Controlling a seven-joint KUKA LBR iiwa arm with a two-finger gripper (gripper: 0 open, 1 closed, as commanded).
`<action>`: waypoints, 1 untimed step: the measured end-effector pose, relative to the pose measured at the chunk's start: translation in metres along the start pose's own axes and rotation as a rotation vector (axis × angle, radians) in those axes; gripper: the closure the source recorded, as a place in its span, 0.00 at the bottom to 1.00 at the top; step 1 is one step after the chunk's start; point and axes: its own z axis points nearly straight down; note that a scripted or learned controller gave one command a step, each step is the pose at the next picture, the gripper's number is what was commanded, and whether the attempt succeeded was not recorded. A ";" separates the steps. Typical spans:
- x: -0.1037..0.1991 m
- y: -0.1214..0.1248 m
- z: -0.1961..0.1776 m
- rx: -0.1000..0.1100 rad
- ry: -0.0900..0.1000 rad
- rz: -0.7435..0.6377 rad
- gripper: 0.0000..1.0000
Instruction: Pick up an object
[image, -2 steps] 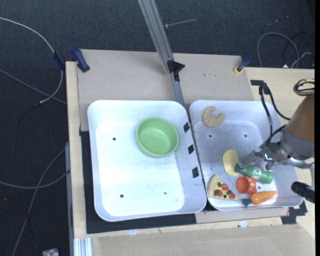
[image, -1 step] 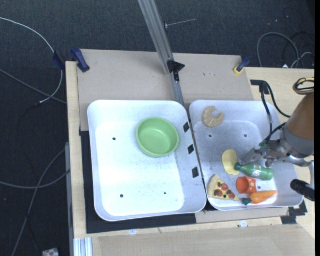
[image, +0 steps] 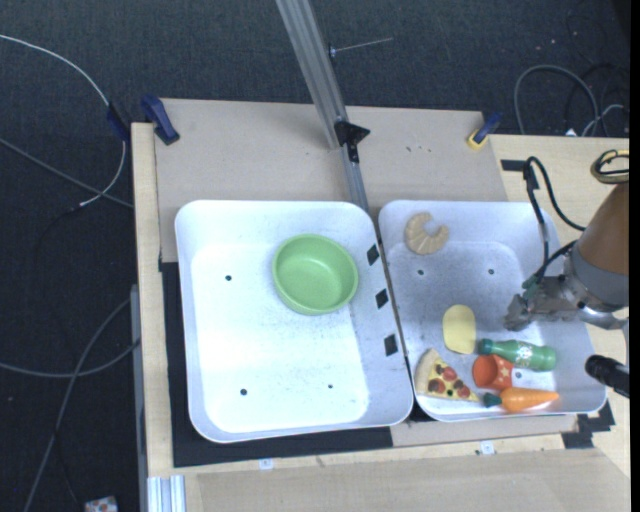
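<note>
We are hovering our gripper (image: 522, 308) just above the green bottle (image: 518, 352) in the right bin (image: 470, 215); whether its fingers are parted we cannot tell, and nothing is showing between them. Around the bottle are lying a yellow piece (image: 459, 327), tomato (image: 489, 372), carrot (image: 527, 400) and pizza slice (image: 444, 378)

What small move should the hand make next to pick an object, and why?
Probably lower the hand slightly toward the green bottle. The hand sits in the right bin just above the bottle, which lies apart from the yellow piece.
</note>
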 end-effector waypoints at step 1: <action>0.002 0.005 -0.067 0.004 -0.002 -0.003 1.00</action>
